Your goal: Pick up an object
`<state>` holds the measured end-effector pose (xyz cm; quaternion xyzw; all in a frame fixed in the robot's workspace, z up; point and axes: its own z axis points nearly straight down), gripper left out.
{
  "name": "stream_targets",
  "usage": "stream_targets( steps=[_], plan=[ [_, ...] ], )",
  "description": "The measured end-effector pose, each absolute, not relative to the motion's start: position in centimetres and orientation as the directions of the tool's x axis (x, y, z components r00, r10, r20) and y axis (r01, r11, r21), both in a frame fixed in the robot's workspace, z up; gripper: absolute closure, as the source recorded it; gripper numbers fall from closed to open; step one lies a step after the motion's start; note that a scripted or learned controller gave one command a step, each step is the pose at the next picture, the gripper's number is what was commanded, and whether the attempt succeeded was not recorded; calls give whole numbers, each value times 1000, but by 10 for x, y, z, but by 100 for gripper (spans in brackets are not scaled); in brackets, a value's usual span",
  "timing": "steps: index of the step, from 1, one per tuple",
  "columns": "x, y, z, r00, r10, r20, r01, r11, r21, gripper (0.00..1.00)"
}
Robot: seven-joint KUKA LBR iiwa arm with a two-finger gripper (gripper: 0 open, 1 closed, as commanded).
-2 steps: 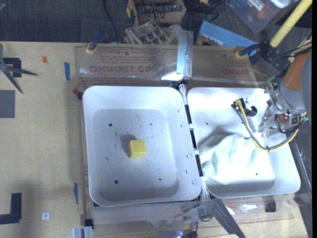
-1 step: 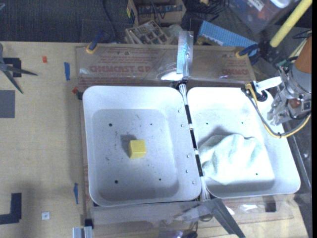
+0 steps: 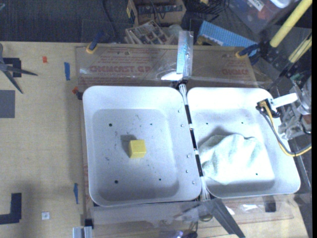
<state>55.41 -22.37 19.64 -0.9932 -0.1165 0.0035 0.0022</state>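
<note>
1. We see a robotics lab or workshop: a wooden bench (image 3: 39, 133) bears two white bins (image 3: 94, 103) side by side.
2. Behind the bins we see taped clear plastic sheets (image 3: 124, 63), clamps (image 3: 94, 44) and tangled cables (image 3: 163, 4).
3. Left of the bins, blue tape marks (image 3: 67, 71) dot the bench.

Fixed camera overhead (slanted) facing both bins (image 3: 94, 100).

Bright overhead light, white bins (image 3: 99, 103) glaring
</note>
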Motion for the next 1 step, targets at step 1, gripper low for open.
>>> stream_targets(
  steps=[1],
  plan=[
    [554, -225, 204, 973, 229, -9, 229, -973, -7, 100]
  ],
)
